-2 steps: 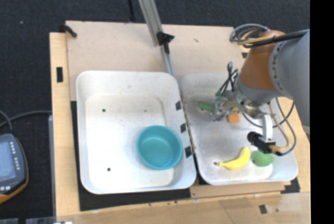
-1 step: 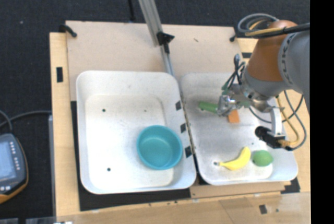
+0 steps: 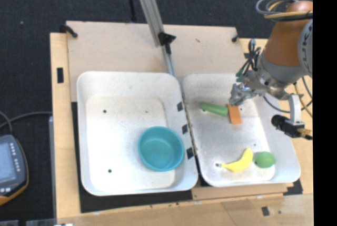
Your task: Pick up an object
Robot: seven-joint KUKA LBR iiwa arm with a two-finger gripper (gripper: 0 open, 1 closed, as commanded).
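Dark carpet surrounds a pale wooden counter [image 3: 121,46], and two shallow white bins sit side by side on it. A slanted aluminium rail [image 3: 147,1] runs down from the top edge toward the seam between them. No label or brand can be read on anything; the letters on the arm's grey shell at the far right are cut off and too partial to make out.

The left bin [image 3: 105,90] holds a single teal bowl [image 3: 161,148], upright, near its lower right corner and close to the wall it shares with its neighbour.

The right bin [image 3: 274,167] holds four things. A green cucumber-shaped toy [image 3: 213,109] lies across the upper middle, and its right end touches a small orange block [image 3: 235,115]. Well apart from these, along the lower edge, a yellow banana [image 3: 238,162] lies just beside a green lime-like ball [image 3: 264,159]; whether the two touch is hard to say.

The arm [image 3: 284,46], grey with a broad orange band, leans in from the right, cables looping above it. Its jaws [image 3: 239,97] hang low over the upper part of the right bin, just above the orange block and the cucumber's right end. From this angle I cannot tell whether they are apart or together, and nothing shows between them.

At the far left, on the floor, sits a handheld control pendant [image 3: 10,161] with a cable.
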